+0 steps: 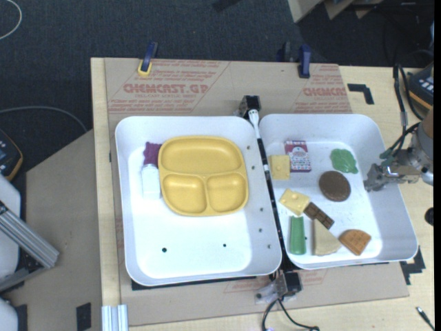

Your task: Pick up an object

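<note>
The right bin (386,234) holds several toy foods: a red and white carton (297,156), a yellow cheese block (279,166), a green leafy piece (343,161), a brown round cookie (334,185), a cheese wedge (295,201), a brown bar (319,216), a green stick (296,234), a beige wedge (324,242) and an orange-brown waffle piece (355,241). My gripper (381,175) hangs over the right bin's right side, just right of the cookie and below the green piece. Nothing shows in its grasp.
The left bin (193,254) holds a yellow divided plate (203,174), with a purple item (151,152) and a white bottle (149,181) at its left. Blue clamps (304,61) sit on the board's far edge. Cables (403,95) run at the right.
</note>
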Robot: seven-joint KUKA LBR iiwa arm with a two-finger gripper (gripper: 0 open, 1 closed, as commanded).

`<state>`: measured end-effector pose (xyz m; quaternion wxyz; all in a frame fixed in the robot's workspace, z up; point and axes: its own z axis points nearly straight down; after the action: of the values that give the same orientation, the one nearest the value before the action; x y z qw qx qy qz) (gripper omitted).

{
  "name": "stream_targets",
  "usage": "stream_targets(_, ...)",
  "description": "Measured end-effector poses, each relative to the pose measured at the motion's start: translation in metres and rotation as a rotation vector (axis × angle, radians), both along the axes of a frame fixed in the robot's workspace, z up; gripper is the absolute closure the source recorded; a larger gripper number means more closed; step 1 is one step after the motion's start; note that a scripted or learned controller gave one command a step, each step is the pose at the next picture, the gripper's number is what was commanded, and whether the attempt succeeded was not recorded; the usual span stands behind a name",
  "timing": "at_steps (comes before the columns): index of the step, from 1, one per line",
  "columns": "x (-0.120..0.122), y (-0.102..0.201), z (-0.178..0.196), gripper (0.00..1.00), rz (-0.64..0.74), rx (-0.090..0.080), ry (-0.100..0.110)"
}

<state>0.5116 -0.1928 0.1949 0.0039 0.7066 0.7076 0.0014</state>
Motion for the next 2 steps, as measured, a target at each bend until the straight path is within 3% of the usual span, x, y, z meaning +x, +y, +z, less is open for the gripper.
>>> stream_targets(1, 0.001, 0.0, 0.032, 1.0, 0.0, 0.0, 0.002)
stream_targets(2, 0.019, 0.055, 0.041, 1.0, 0.005, 0.003, 0.003)
